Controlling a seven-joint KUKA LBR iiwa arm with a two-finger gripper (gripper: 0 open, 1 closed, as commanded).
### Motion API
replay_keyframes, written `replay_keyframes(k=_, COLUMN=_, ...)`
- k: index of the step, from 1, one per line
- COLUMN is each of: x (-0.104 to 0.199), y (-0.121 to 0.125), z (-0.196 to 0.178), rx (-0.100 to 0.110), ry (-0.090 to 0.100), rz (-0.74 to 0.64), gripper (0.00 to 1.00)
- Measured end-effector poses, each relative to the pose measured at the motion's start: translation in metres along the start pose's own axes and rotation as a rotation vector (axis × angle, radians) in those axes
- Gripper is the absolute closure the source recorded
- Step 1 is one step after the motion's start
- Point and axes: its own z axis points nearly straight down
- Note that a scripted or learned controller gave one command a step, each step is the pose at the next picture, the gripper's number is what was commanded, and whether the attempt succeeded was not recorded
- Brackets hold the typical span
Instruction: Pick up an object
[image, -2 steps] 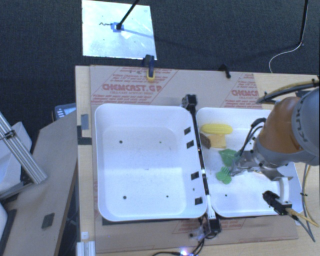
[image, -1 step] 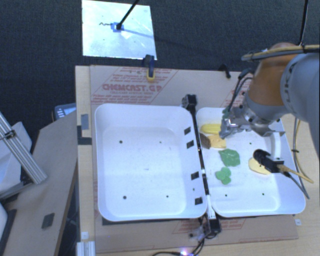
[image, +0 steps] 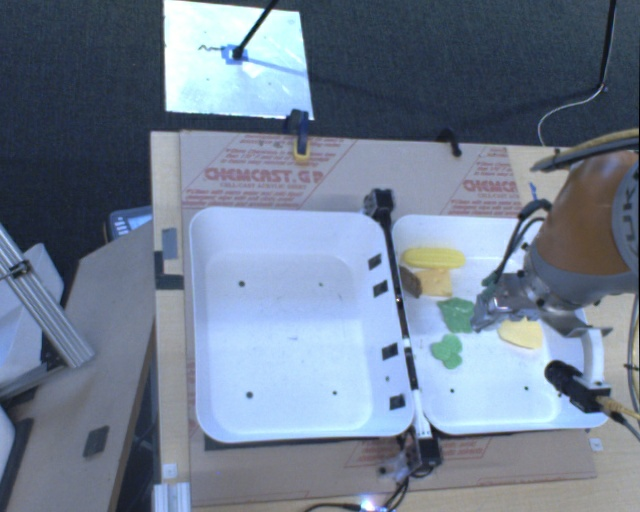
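Just left of the claw (image: 487, 312), green piece (image: 458, 314), touching it, claw state unclear

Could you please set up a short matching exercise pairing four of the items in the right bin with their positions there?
Items:
1. yellow banana-shaped piece
2. tan block
3. larger green piece
4. pale yellow wedge

Positions:
A. just left of the gripper
B. nearest the bin's far edge
C. on the arm's side, below the gripper in the camera view
D. by the divider between the bins, right under the banana-shaped piece

Pairs: 1-B, 2-D, 3-A, 4-C
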Motion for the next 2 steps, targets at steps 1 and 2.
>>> replay_keyframes(k=1, x=0.0351, y=-0.0281, z=-0.002, rx=-0.003, ry=0.002, rz=-0.01, gripper=1.0)
replay_keyframes(k=2, x=0.0331, y=-0.0272, z=-0.0022, rx=-0.005, ry=0.0, rz=-0.006, gripper=0.0)
